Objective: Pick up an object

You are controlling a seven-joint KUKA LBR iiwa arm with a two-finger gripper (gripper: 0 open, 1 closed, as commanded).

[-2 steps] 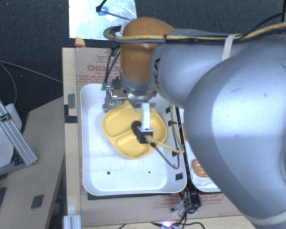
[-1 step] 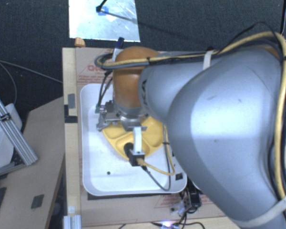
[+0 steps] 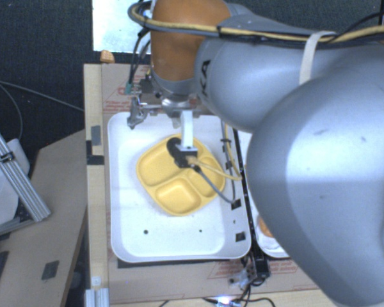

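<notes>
A yellow plate (image 3: 173, 178) with three compartments lies in the left white bin (image 3: 131, 235), towards its middle and far side. It sits flat with nothing in it. My gripper (image 3: 136, 115) hangs below the orange band over the bin's far left corner, just beyond the plate's far edge. Nothing shows between the gripper and the plate. The grey arm covers most of the right side of the camera view.
The right bin (image 3: 272, 245) is mostly hidden under the arm; a small orange and white thing (image 3: 266, 228) peeks out at its near left. Cardboard rims the bench around the bins. A metal frame (image 3: 16, 184) stands at left.
</notes>
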